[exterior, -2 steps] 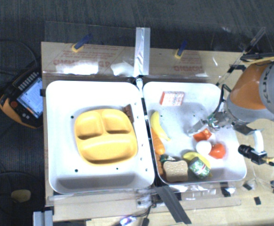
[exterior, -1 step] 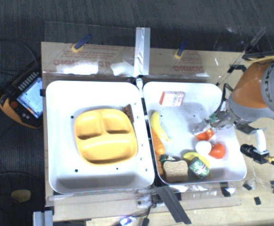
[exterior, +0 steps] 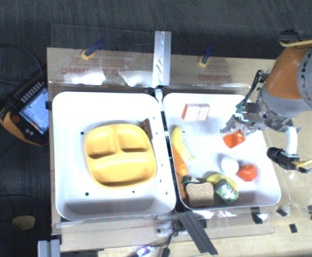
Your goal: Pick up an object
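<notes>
Camera view puts the gripper [exterior: 240, 126] at the right of the frame, over the right bin [exterior: 169, 123], right at a small red-orange object [exterior: 234, 139] that sits just below and touching its tip. From this slanted look down I cannot tell how the gripper is set or whether it has hold of that piece, so I treat the piece as not yet secured. I judge it to be a light, hard plastic toy food: stiff, smooth, likely to slip or skate on the white bin floor if nudged from one side. I would close across its narrow middle, square on, not at a tapered end. Lower in the same bin lie a white egg-like piece [exterior: 230, 166], a red tomato [exterior: 247, 172], a banana [exterior: 180, 143], a carrot [exterior: 180, 166] and a bread slice [exterior: 200, 194], well apart from the gripper. A yellow tray [exterior: 120, 154] lies in the left bin [exterior: 65, 159] on the worktop [exterior: 241, 68].
</notes>
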`<move>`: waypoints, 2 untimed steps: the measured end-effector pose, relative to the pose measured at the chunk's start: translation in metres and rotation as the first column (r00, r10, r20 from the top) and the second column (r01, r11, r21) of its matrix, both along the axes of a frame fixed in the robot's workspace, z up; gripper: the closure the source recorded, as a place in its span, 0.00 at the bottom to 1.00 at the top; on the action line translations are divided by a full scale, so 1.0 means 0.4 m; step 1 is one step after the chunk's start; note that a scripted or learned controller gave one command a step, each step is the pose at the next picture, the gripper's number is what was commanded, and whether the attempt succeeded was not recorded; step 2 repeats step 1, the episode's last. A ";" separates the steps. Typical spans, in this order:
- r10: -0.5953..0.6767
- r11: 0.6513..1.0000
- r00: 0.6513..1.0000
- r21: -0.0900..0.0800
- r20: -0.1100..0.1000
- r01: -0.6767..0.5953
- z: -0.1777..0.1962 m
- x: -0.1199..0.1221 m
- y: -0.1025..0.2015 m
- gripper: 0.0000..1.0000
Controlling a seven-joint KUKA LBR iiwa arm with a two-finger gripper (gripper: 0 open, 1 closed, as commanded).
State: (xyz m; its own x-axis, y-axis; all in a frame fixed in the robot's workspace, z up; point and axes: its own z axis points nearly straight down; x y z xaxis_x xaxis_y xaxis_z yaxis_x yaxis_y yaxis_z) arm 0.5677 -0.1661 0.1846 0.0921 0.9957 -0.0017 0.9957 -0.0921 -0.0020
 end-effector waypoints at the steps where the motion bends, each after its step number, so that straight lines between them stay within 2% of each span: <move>1: 0.028 1.000 1.000 -0.001 0.000 -0.028 0.126 0.030 0.187 1.00; 2: 0.028 1.000 1.000 -0.001 0.000 -0.028 0.126 0.030 0.187 1.00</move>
